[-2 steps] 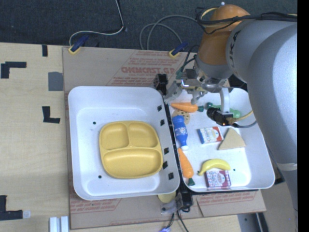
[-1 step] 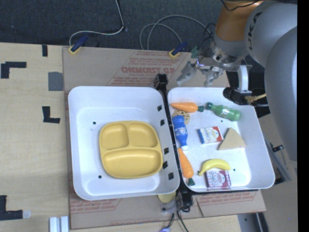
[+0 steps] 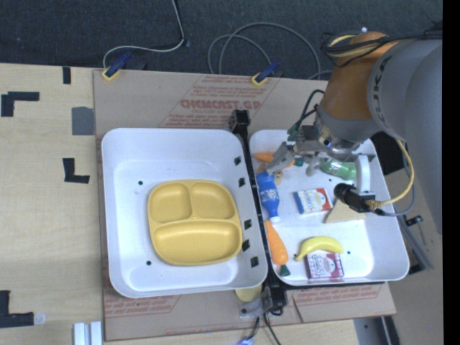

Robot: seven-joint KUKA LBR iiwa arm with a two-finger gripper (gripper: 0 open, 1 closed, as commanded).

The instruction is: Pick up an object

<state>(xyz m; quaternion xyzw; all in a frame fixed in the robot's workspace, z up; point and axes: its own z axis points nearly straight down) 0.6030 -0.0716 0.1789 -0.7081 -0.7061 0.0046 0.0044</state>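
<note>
Over right bin (image 3: 392,261) — arm (image 3: 359,92) above blue bottle (image 3: 268,195), banana (image 3: 320,246).

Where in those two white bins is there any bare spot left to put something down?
Left bin: bare floor rings the yellow divided plate, widest along its far side. Right bin: a bare patch between the banana and the right wall. Its far-left part is crowded: blue bottle, carrot, small box, hand.
</note>
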